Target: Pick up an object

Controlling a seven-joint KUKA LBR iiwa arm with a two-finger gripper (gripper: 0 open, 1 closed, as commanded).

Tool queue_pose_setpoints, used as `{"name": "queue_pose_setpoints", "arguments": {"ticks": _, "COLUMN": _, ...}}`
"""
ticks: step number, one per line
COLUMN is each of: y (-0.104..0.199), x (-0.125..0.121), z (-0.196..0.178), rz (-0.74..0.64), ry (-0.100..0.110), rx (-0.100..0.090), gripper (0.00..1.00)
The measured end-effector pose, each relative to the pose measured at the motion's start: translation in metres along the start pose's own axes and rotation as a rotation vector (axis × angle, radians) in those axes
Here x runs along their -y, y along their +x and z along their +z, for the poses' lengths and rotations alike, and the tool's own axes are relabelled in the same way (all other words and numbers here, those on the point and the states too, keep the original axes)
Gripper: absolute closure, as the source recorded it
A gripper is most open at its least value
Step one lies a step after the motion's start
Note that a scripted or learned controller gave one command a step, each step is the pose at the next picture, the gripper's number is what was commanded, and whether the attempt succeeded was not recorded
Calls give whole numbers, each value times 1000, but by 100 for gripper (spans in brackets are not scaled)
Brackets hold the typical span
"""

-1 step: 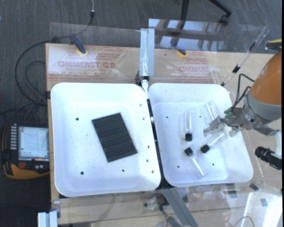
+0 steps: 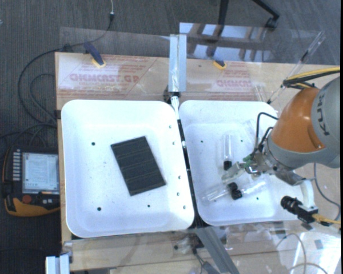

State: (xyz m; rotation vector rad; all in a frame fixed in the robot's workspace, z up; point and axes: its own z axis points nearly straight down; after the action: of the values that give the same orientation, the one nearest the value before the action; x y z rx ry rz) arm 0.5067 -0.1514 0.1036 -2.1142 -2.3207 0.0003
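Observation:
A dark ribbed rectangular pad (image 2: 138, 165) lies flat in the left bin (image 2: 80, 119), turned slightly off square. In the right bin (image 2: 208, 127) lie clear plastic tubes with black caps: one (image 2: 227, 147) points toward the far wall, another (image 2: 216, 194) lies slanted near the front, with a black cap (image 2: 235, 192) beside it. My gripper (image 2: 250, 166) reaches in from the right, low over the right bin's middle-right, right next to the tubes. The wrist hides what is directly under it.
A handheld pendant with a screen (image 2: 33, 178) sits on the floor left of the bench. A metal divider post (image 2: 176, 64) stands behind the seam between the bins. Cables trail along the bench's left and right sides.

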Motion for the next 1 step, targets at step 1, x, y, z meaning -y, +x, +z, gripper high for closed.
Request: {"name": "queue_pose_setpoints", "arguments": {"ticks": 1, "y": -61, "x": -72, "z": 13, "rz": -61, "ry": -12, "rx": 5, "gripper": 0}}
